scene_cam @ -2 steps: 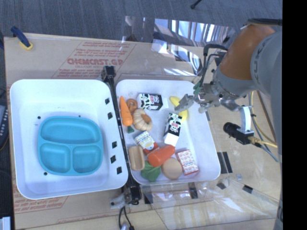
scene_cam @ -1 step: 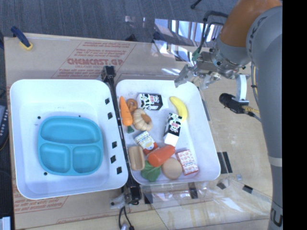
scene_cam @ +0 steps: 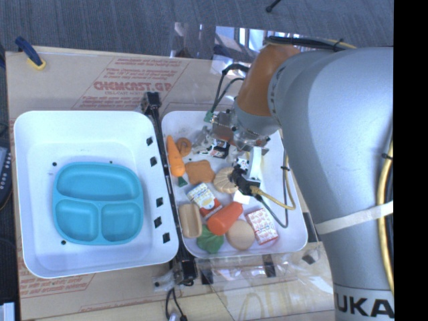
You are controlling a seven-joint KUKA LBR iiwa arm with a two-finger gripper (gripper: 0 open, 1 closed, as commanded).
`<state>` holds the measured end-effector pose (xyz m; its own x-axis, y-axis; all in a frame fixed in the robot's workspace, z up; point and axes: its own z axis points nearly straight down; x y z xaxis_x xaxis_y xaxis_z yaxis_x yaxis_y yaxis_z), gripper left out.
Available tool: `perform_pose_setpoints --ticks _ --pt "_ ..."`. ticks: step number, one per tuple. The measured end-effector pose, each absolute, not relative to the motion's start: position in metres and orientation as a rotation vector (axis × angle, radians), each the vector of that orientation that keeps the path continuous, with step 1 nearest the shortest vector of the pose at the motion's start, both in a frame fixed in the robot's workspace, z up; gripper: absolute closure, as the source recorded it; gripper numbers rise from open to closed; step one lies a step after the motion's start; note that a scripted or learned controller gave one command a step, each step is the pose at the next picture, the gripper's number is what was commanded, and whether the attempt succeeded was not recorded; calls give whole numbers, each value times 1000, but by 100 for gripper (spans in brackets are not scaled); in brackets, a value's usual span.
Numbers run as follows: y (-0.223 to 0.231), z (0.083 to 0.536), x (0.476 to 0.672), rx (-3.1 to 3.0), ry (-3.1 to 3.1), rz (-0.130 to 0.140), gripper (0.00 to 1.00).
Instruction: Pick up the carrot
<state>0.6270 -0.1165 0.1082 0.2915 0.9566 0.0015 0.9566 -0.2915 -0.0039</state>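
Your arm point(scene_cam: 334, 152) fills the right; its end effector point(scene_cam: 224, 146), grip state unclear, hovers right of the carrot point(scene_cam: 175, 157).

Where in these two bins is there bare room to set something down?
The left bin has bare white floor around the blue tray, widest above it. The right bin is crowded: carrot and other toy food fill its floor, with the gripper above them.

- The grey arm point(scene_cam: 334, 146) reaches in from the right, its broad body filling that side.
- An orange band point(scene_cam: 264, 79) sits above the wrist.
- The gripper point(scene_cam: 224, 142) points down and to the left, with cables trailing beside it.
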Motion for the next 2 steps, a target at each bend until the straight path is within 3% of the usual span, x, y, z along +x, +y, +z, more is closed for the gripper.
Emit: perform_pose_setpoints --ticks 1,2 --pt "-95 93 596 -2484 -1929 5 0" --pt "-94 103 597 -2476 -1935 7 100"
